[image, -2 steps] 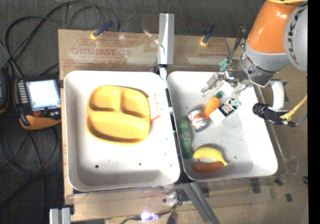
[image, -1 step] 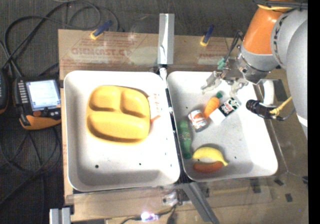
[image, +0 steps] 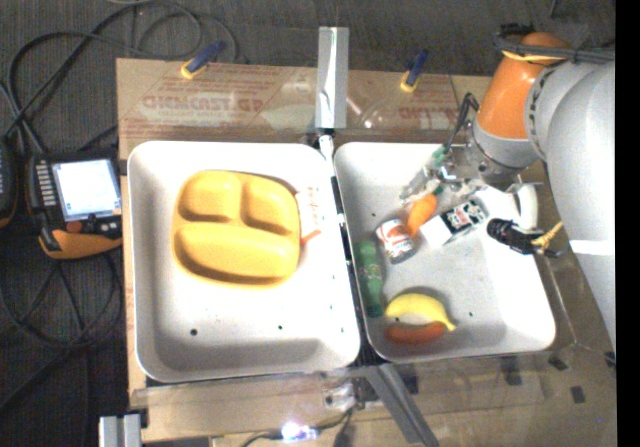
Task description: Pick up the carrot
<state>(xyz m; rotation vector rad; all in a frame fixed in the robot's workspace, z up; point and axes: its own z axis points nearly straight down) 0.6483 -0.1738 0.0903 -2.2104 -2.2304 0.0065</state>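
Observation:
The carrot [image: 421, 210] is a small orange piece lying at a slant in the upper middle of the right bin [image: 520, 320]. My gripper [image: 441, 173] hangs just above and to the right of it, its tip close to the carrot's upper end. The wrist hides whether it touches the carrot. The grey arm with its orange band [image: 515, 100] comes in from the right over the bin's far corner.
Packed around the carrot are a red and white can [image: 395, 239] and a white box with a dark label [image: 456, 218]. A green item [image: 371, 276], a banana [image: 420, 308] and a red sausage [image: 415, 333] lie nearer the front. A yellow divided plate [image: 238, 225] sits in the left bin [image: 160, 335].

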